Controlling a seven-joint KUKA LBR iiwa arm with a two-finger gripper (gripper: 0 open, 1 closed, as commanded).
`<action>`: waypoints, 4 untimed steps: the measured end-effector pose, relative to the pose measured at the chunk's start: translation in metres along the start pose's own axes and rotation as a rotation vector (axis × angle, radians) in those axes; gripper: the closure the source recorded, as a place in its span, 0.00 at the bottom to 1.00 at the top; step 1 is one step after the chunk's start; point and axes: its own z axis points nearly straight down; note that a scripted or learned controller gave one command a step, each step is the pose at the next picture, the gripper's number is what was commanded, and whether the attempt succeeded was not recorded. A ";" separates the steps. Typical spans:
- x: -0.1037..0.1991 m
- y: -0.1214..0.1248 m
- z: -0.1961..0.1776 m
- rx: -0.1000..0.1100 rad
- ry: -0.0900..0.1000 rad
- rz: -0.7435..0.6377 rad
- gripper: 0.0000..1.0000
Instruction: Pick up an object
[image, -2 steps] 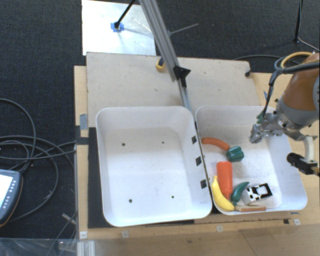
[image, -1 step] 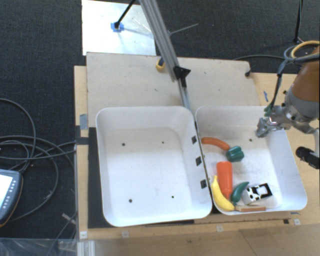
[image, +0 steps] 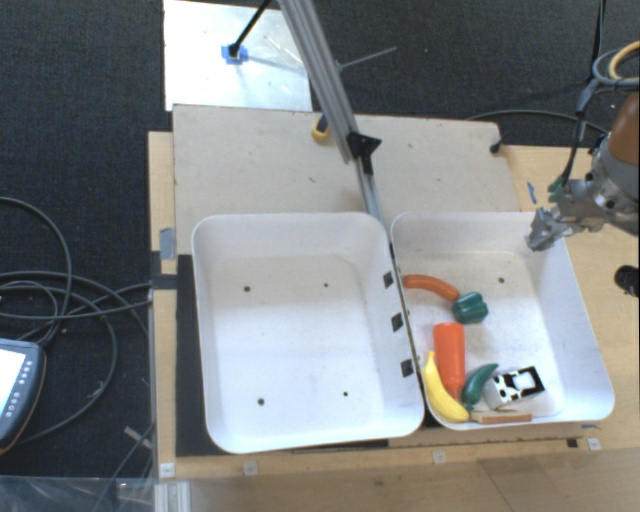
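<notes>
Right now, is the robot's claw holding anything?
Gripper: over the right bin's back corner, away from the toys; open or closed cannot be told.

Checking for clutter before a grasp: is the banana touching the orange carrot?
Touching. The camera view shows the banana lying directly against the lower left side of the orange carrot.

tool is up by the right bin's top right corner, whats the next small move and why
Probably shift the tool toward the near end of the right bin before descending. It sits over the far right rim, while the orange cylinder, banana and other toys cluster at the near end.
</notes>
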 end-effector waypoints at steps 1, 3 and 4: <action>0.000 0.001 -0.023 0.004 0.001 0.000 1.00; 0.098 -0.018 -0.020 0.010 0.004 -0.003 1.00; 0.154 -0.028 -0.006 0.010 0.005 -0.004 1.00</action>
